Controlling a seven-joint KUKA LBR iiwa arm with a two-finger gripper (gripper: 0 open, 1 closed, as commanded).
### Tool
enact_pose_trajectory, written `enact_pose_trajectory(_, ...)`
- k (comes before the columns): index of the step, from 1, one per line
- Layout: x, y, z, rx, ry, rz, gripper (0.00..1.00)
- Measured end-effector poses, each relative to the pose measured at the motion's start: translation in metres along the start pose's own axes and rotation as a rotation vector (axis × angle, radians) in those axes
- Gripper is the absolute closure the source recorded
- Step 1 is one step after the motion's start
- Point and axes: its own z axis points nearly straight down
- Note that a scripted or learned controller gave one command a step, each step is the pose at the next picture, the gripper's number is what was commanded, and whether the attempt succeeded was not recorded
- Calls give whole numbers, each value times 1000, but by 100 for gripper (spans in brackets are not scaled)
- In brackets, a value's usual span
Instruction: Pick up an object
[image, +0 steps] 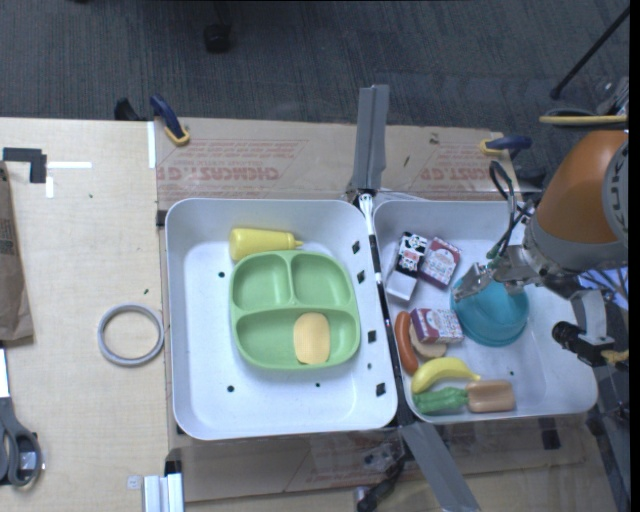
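A: Reaching in from the right, the grey arm (590, 215) with its orange band slants down into the right bin (560, 395); the gripper (478, 283) sits at the left rim of the blue bowl (497, 313).

B: Fingers spread or pinched?

A: I cannot tell.

B: And the bowl?

A: Round, teal-blue, upright, in the middle of the right bin, just right of the small cartons (425, 262). A banana (443, 373) lies nearer.

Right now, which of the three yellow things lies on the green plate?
The pale yellow oval piece, in the divided green plate's large front compartment. The yellow bottle lies behind the plate on the bin floor; the banana is in the right bin.
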Motion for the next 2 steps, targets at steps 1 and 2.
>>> enact_pose_trajectory(1,-26,46,6,-19,4,-107,0)
enact_pose_trajectory(2,-66,82,26,13,10,-367,0)
